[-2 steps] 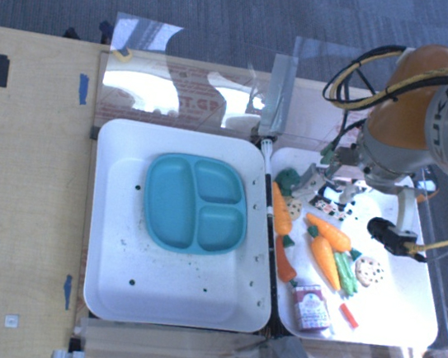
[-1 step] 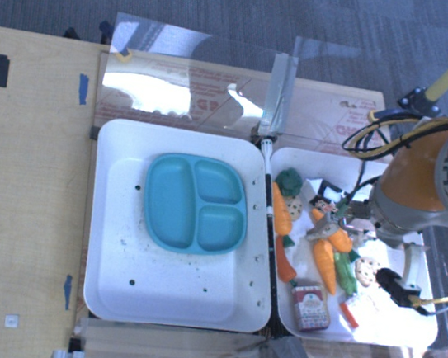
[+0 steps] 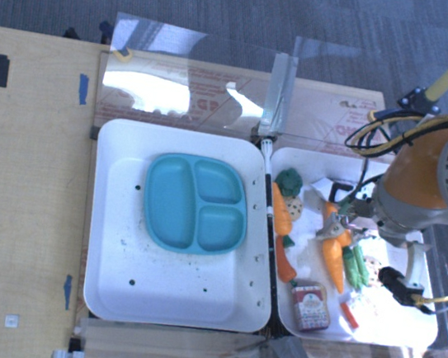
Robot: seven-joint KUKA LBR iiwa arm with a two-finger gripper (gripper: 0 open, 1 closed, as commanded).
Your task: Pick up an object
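where it lies in the right bin [image 3: 423,327], the carrot [image 3: 333,262] is orange and tapered.

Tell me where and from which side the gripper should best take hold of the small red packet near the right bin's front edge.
Probably across the narrow width of the red packet, coming straight down. It lies flat with its long axis running front to back, and bare bin floor flanks its right side.

Teal divided plate [image 3: 196,204], white bins [image 3: 109,223], orange carrots [image 3: 333,261], green pea pod [image 3: 356,267], red-labelled packet [image 3: 311,305]
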